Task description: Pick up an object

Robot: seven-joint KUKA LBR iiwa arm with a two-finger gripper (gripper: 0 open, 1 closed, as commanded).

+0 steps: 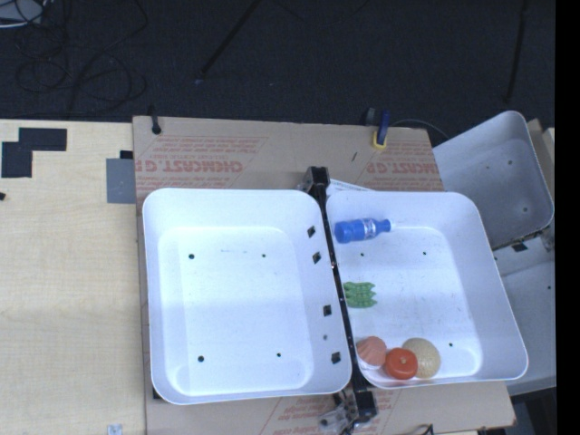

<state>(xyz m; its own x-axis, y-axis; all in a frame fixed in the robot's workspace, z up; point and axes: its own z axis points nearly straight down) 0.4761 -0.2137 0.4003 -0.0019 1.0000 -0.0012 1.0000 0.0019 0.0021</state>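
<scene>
White plastic all over in the camera view: we've got two shallow bins side by side on a sheet of cardboard (272,157) with red print on it, and the cardboard sits on a pale wood bench (63,288).

The left bin (163,243) shows us just its floor with a few small dark dots. A black strip (331,270) runs between it and the right bin (494,270), where the two rims meet.

All the stuff to pick from is in the right bin, and all of it is over on that bin's left side:
- a blue bottle (361,230) lying on its side near the far left corner, its paler cap end pointing right
- a small green piece (360,294) just beside the left wall, about halfway down, well apart from the bottle
- three round things bunched in the near left corner: a pink one (372,350), a red one (401,363) and a tan one (422,356). The red one touches both neighbours and sits a bit in front of them.

Off to the right of the bins there's a tilted grey panel (494,175). At the cardboard's far edge we can see a small blue and yellow clip (381,130). Beyond that it's dark floor with some cables.

As for the gripper, we honestly can't tell if it's released or clenched.
</scene>
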